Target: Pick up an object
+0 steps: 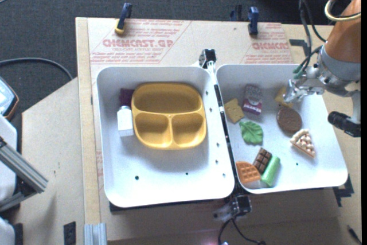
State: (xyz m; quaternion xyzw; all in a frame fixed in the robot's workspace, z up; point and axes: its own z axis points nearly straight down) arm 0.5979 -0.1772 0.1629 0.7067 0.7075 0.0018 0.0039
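Arm bent in from right, gripper (pixel 292 93) low over right bin (pixel 327 172) (far corner)

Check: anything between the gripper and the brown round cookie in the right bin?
Nothing visible. The gripper hangs just above the brown round cookie with bare bin floor between; the pie slice lies beyond it.

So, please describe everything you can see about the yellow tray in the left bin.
The yellow tray looks like smooth plastic, a rounded rectangle with three compartments: one long at the far side, two smaller at the near side. It lies flat, right side up, in the left bin. A small white bottle touches its left edge.
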